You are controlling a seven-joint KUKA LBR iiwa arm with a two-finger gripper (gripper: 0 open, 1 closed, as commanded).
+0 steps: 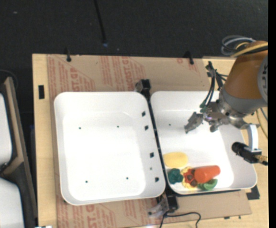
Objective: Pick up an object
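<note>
The gripper [198, 121] hangs over the upper middle part of the right bin [237, 175], and its fingers look spread apart with nothing between them, though the view is small here. The objects lie together in the lower left corner of this bin: a pale yellow object [175, 158], just below it a teal object [175, 175], and beside that an orange object [207, 173] with some green and yellow pieces around it. The left bin [62, 127] stands just beside it on the worktop [45, 175].
</note>
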